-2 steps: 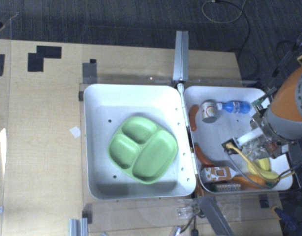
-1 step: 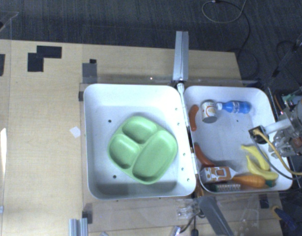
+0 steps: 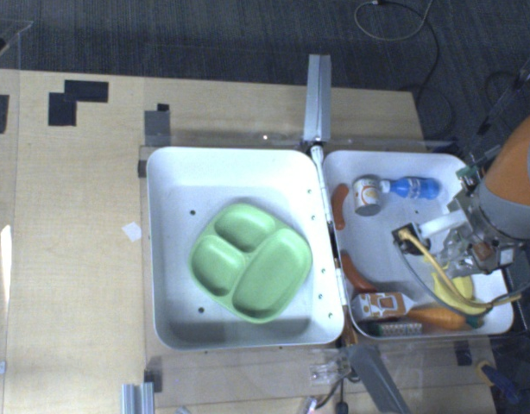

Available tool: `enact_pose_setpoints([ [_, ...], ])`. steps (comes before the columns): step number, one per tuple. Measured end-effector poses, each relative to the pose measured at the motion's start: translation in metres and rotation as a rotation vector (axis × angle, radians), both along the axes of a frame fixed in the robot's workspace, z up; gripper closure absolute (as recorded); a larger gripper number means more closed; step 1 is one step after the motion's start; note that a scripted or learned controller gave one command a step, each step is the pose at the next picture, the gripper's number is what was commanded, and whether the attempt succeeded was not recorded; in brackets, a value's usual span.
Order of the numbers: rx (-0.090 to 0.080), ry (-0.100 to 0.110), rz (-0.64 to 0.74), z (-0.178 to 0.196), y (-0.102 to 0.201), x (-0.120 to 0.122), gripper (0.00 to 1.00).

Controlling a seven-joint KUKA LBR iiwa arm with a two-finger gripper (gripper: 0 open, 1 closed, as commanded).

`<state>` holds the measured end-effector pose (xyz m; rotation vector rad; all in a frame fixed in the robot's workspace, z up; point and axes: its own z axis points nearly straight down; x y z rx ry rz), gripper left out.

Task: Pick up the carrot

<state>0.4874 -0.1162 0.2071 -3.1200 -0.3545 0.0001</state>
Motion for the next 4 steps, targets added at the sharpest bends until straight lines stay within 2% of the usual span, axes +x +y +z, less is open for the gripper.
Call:
enact_pose_setpoints([
  [1,-0.002,-0.003,-0.018,0.052,-0.042,0.0,1.0],
  [2,0.0,0.0,0.008,0.011,0.023,0.054,1.0],
  [3,-0.002,-0.004,-0.021,0.089,-0.026,0.004,1.0],
  [4,0.0,-0.001,-0.02,0.018,-0.001,0.017,1.0],
])
